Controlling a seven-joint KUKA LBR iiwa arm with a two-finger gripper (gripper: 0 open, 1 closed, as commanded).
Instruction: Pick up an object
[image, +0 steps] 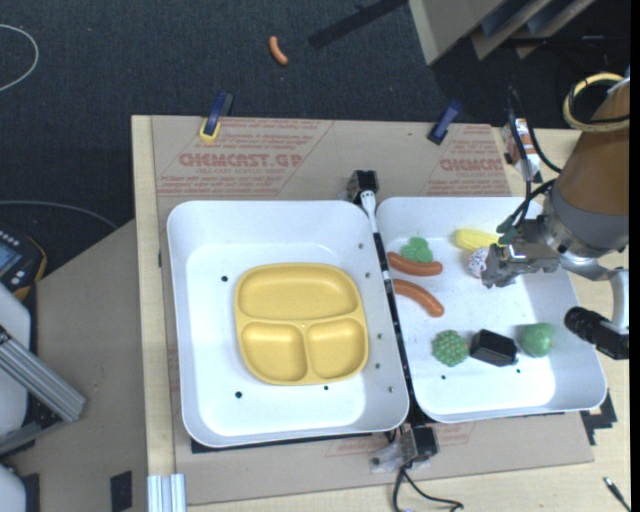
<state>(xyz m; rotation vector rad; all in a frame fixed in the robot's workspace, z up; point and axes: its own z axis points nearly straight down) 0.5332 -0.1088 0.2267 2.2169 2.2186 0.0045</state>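
Note:
My gripper (499, 272) hangs low over the back of the right bin (570, 385), under the grey arm with its orange band. Just to its left lies a small grey and purple object (478, 262), touching or almost touching the gripper. A yellow toy (474, 238) lies just behind that. Further left are a green leafy toy (415, 247) and two orange sausages (414, 266) (419, 297). Along the bin's front lie a green broccoli (450, 347), a black block (493, 347) and a green ball (537, 339).
The left bin (200, 300) holds a yellow plate (300, 322) with three compartments. A black divider (385, 285) runs between the bins. Clamps (212, 117) (443, 122) sit on the bench's back edge. A black part of the arm (595, 330) juts over the right bin's right side.

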